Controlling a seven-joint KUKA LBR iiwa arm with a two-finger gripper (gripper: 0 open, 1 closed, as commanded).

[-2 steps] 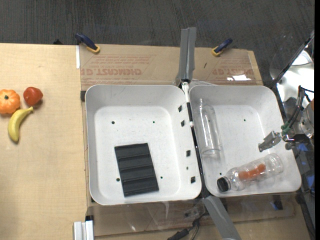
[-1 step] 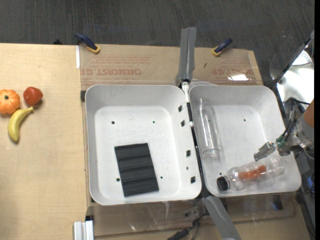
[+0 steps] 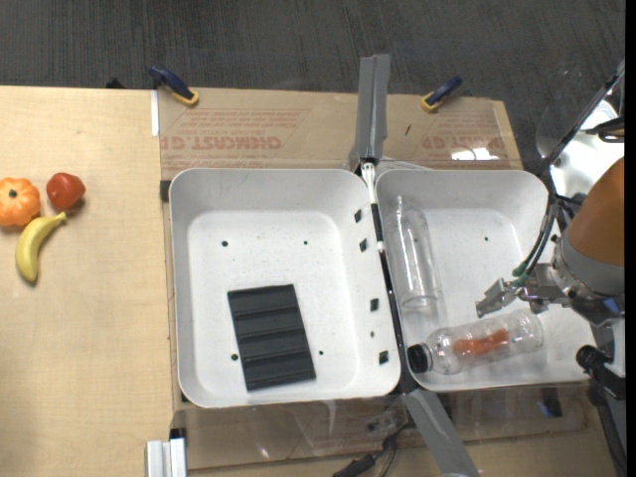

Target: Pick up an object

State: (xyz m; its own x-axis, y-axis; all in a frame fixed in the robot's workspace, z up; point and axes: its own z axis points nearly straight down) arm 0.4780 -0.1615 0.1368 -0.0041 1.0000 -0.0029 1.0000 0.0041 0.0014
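Two white bins [image 3: 268, 192] have tiny dark dots. In the left one lies a black ridged block [image 3: 270, 336]. The clear bottle [image 3: 477, 346] at lower right has a black cap and something orange-red inside. At far left: a yellow banana [image 3: 35, 246], a red apple [image 3: 66, 191], an orange [image 3: 16, 204].

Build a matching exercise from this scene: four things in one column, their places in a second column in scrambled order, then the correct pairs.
Things
1. ribbed black rectangular block
2. clear plastic bottle with a black cap and something orange inside
3. clear plastic tube
4. yellow banana

Places
A. on the wooden bench, left of both bins
B. lying along the left wall of the right bin
C. on the floor of the left bin
D. lying across the front of the right bin

Pairs: 1-C, 2-D, 3-B, 4-A
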